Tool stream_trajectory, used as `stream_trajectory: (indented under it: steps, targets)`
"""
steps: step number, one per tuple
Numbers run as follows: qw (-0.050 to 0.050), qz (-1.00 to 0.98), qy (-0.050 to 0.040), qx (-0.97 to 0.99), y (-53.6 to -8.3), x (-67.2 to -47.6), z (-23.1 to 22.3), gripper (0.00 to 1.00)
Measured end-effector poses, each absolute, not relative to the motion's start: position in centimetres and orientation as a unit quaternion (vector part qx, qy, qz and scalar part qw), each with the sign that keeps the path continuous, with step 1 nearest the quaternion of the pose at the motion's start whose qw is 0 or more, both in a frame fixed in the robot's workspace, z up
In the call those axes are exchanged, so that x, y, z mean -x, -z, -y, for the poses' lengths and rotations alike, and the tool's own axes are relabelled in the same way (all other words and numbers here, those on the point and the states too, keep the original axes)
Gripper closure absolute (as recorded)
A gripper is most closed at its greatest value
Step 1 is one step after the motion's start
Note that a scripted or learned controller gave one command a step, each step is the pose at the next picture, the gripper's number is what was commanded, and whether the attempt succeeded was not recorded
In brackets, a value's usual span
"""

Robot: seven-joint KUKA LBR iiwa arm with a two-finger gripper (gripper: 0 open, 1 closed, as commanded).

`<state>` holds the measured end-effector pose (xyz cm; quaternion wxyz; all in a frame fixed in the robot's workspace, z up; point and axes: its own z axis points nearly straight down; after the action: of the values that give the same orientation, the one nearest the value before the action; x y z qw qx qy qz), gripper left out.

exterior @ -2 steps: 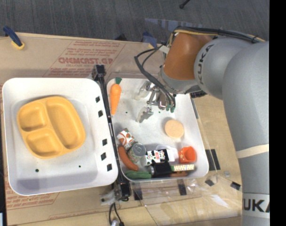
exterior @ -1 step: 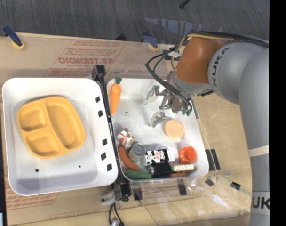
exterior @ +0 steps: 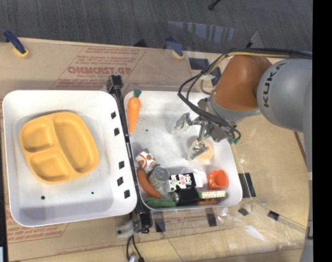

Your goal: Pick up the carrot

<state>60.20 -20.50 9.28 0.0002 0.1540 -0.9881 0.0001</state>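
1. The pincer (exterior: 194, 136) is hanging low over the middle of the right bin (exterior: 231, 162), fingers spread apart and gripping nothing, one tip sitting just above a pale round piece (exterior: 204, 153).
2. Looking outward, the carrot (exterior: 133, 111) is lying well apart to the pincer's left in the camera view, up in that bin's far-left corner against the wall.
3. Its long axis is running along that wall, green top pointing to the far rim, so I'm judging a sideways reach across the bin.

Carrot (exterior: 133, 111): smooth matt plastic look. Yellow tray (exterior: 59, 145): glossy plastic. Bins (exterior: 73, 206): smooth white plastic. Bench (exterior: 62, 64): matt printed cardboard. Gripper (exterior: 191, 137): shiny metal
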Motion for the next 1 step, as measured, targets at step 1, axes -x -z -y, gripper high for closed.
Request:
stream_trajectory:
  steps: [1]
  targets:
    - [0.000,0.954,0.0006,-0.299,-9.23,-58.11,20.84,0.00]
